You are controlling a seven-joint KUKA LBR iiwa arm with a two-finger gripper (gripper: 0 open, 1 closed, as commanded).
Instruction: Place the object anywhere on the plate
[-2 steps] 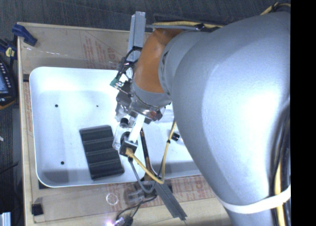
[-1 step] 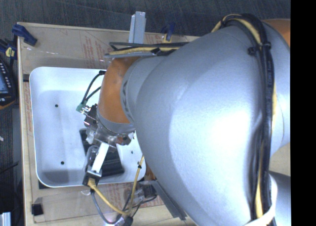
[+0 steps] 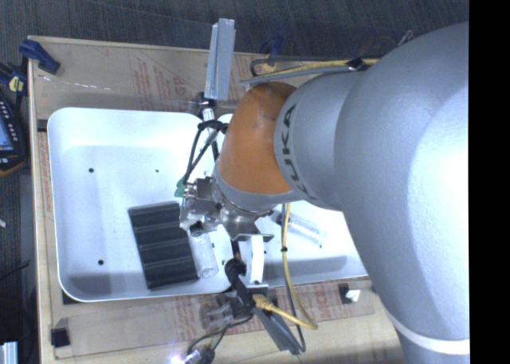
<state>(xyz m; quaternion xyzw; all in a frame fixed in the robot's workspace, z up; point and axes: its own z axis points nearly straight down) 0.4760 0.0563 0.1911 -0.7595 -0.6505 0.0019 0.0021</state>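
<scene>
Camera view: the arm's hand (image 3: 209,236) hangs low over the left bin (image 3: 80,195), at frame centre.
A dark ribbed plate (image 3: 162,244) lies just left of the hand; its finger state cannot be told, and the object cannot be made out.

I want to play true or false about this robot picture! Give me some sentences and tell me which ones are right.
1. A dark ribbed plate lies in the left white bin. True.
2. The arm has an orange band above its wrist. True.
3. The ribbed plate is bright red. False: it is dark grey, almost black.
4. A yellow cable hangs down near the wrist. True.
5. The arm reaches in from the left side of the picture. False: it comes in from the right.
6. The bin is blue. False: it is white.
</scene>
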